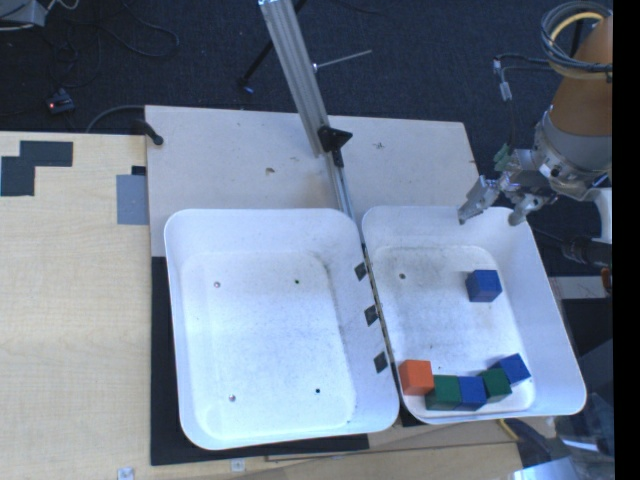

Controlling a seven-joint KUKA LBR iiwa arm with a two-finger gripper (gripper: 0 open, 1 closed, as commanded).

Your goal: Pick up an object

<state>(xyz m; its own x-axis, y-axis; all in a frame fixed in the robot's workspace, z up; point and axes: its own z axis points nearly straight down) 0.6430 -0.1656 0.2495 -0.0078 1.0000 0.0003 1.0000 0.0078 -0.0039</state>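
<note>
Blue cube (483, 285) sits alone, deep-coloured, small.

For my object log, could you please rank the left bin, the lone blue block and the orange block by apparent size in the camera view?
1. left bin, by far the largest.
2-3. lone blue block and orange block: they look about alike, so I won't rank them.

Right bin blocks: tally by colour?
Blue: 3, one alone, one at the cluster's far end, one in its middle
Green: 2
Orange: 1
Total: 6, all in the right bin
</note>
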